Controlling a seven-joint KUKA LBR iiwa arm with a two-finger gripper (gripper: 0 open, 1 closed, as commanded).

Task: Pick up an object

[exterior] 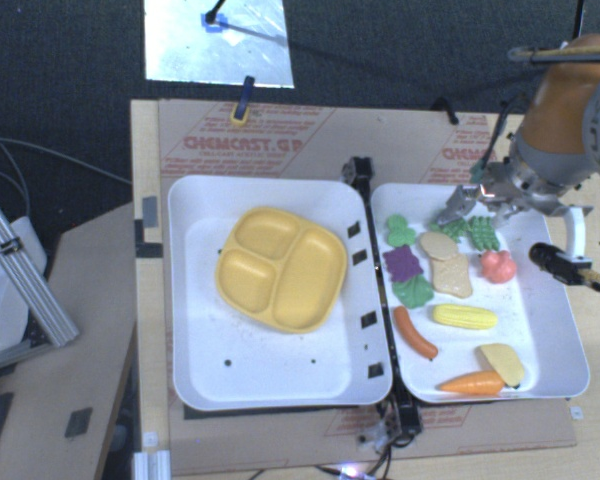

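In the camera view we see the worktop [280,128] carrying two white bins side by side. The left bin [195,368] holds a yellow divided plate [280,268] lying near its centre. The right bin [560,358] holds a scatter of toy foods: a green leafy piece [477,233] at the far side, a light green piece [399,231] at far left, a purple piece [403,263], a beige bread-shaped piece [448,266], a red piece [497,266], a yellow corn cob [464,317], a red sausage [416,333], a yellow wedge [503,362] and an orange carrot [470,383] at the near edge. The arm [570,108] reaches in from the right, and its pincer [470,206] hangs above the far part of the right bin, just beside the green leafy piece. We cannot tell whether the pincer is apart or together, and we see nothing clamped in it.
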